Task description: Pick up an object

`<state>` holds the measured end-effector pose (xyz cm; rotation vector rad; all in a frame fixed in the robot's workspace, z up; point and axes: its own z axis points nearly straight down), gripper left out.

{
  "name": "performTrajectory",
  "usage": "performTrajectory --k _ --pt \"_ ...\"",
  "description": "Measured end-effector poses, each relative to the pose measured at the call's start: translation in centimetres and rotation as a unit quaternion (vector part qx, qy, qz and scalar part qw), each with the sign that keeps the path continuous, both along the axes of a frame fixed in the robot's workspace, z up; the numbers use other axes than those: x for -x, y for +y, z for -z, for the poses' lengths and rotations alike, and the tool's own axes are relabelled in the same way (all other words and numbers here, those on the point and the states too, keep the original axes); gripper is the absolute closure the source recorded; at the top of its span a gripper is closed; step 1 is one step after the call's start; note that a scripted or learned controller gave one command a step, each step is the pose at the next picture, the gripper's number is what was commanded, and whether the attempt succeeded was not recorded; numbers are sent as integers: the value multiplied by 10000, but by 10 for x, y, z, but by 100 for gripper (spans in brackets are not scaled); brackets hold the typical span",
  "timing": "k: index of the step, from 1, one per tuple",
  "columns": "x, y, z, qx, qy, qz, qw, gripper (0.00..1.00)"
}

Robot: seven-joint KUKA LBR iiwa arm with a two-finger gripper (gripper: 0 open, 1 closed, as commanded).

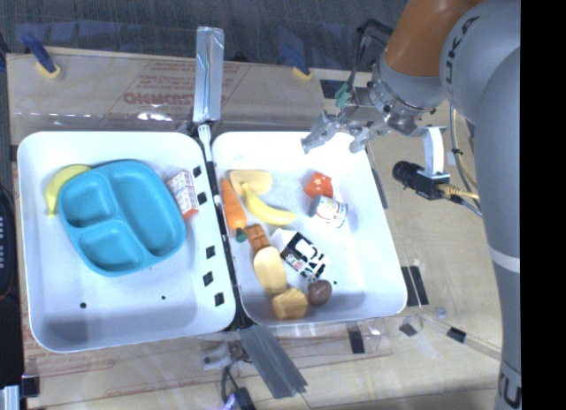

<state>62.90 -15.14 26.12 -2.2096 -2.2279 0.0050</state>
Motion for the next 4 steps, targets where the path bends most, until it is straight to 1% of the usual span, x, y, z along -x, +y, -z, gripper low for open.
performTrajectory --k 1,2,3,4 --pt "50 -32 86 1 25 543 9985 0" --pt "36 -26 169 3 -14 317 9995 0" --pt "-29 -33 168 0 -26 115 9999 0" --pt "-3 -37 169 -3 -11 -12 10000 0"
